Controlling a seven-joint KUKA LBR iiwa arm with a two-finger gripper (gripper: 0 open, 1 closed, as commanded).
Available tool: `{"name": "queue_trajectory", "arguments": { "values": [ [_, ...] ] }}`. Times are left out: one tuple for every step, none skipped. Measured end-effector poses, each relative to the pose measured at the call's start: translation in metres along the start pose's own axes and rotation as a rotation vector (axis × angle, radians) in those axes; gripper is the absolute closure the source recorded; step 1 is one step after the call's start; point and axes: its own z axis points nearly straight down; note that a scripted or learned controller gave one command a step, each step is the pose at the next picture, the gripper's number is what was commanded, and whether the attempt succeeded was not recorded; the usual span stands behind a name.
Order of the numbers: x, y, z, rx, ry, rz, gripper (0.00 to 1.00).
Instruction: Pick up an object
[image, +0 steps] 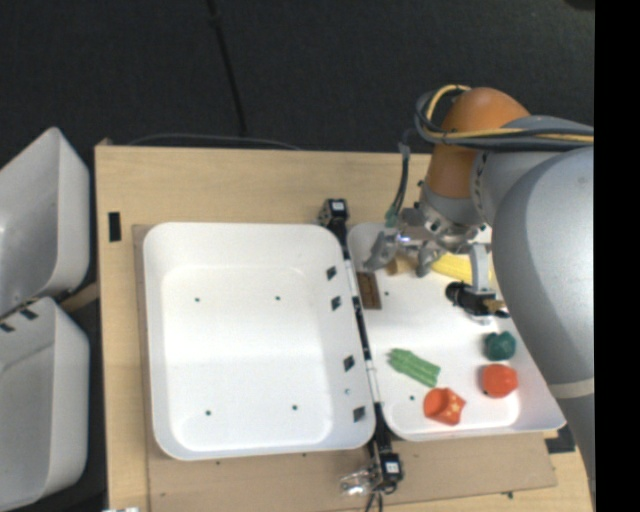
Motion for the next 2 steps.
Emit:
{"name": "queue_trajectory", "arguments": {
  "values": [
    [-0.003, -0.002, -0.011, 0.006, 0.001, 0.001, 1.0],
    [0.008, -0.01, -0.021, -0.004, 0.003, 0.001, 1.0]
  ]
}}
